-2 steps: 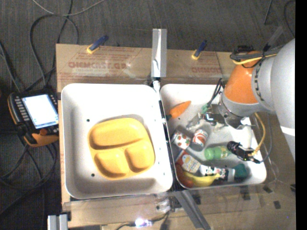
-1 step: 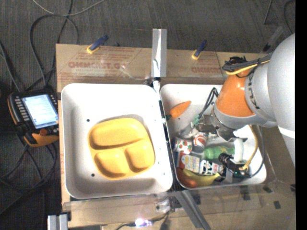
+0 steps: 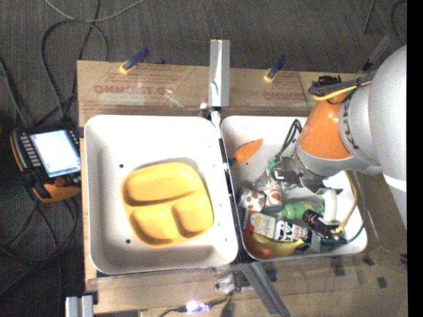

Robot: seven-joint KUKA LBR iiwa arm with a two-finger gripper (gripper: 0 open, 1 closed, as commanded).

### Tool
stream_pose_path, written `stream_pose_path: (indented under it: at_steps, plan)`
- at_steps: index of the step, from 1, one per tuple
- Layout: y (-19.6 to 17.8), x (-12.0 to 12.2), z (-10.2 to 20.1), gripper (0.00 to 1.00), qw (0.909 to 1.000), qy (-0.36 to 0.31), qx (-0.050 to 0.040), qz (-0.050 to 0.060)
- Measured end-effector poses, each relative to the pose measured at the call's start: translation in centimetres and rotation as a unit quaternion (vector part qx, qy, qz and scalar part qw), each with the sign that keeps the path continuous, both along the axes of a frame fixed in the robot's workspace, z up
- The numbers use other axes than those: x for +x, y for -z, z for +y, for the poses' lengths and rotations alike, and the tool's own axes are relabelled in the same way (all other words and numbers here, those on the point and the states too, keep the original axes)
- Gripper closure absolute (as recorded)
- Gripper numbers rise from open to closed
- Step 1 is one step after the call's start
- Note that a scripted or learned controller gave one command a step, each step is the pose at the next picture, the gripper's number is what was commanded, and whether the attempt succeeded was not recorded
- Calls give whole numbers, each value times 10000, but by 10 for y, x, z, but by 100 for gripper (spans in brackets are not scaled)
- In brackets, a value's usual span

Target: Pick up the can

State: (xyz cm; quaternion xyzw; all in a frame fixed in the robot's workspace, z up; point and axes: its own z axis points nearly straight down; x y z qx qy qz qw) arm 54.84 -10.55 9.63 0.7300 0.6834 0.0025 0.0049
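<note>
The can, red and white with a patterned label, lies on its side near the left wall of the right bin, among other items. My gripper hangs low over the middle of that bin, just up and right of the can. The orange band of the arm sits above it. The view shows nothing held in the gripper.
An orange carrot lies at the right bin's upper left. A green bottle, a small carton, a cow-patterned item and a banana crowd its front. A yellow divided plate lies in the left bin.
</note>
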Motion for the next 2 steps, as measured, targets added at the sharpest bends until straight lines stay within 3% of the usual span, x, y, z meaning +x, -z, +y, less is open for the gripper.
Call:
stream_pose_path:
  at_steps: [1,2]
  plan:
    - [-84,32,49,100,9958,916,5,87]
    - [-84,5,62,100,9968,-792,10,90]
